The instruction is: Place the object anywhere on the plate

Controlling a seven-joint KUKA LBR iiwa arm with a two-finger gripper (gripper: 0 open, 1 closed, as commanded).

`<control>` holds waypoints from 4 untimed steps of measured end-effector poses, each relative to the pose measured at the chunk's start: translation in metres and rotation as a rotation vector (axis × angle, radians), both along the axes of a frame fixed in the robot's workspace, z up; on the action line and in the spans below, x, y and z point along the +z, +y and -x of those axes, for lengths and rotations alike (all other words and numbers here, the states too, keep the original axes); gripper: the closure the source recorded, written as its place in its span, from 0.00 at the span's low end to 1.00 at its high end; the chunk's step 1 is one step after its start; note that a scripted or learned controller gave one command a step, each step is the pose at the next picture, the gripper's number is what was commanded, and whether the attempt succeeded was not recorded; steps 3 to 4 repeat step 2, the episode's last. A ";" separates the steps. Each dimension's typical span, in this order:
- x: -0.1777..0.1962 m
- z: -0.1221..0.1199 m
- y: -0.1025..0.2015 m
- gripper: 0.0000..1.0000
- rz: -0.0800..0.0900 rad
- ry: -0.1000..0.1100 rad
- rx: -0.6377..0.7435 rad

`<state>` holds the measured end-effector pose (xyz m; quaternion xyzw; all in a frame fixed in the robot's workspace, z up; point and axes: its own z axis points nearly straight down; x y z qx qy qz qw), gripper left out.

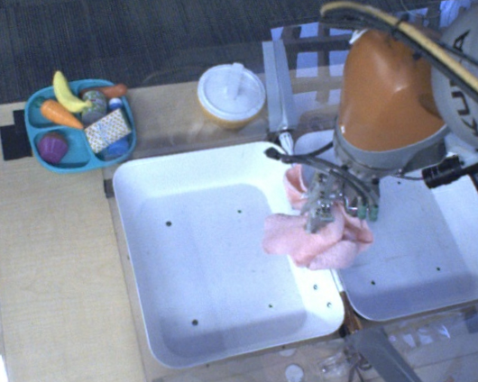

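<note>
Limp pink cloth (307,239) straddles bins.

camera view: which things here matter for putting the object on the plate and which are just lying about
For the job:
- pink cloth-like object, draped over the divide between the two bins
- gripper, right above it
- blue divided plate, on the bench beyond the left bin

Lying about:
- toy food on that plate (banana, carrot)
- lidded white and yellow container
</note>
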<state>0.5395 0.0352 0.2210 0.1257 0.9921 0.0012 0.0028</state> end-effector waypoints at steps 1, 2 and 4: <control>0.003 -0.020 0.049 1.00 0.001 -0.001 0.254; 0.003 -0.020 0.048 0.00 0.001 -0.002 0.253; 0.003 -0.020 0.048 0.00 0.001 -0.002 0.253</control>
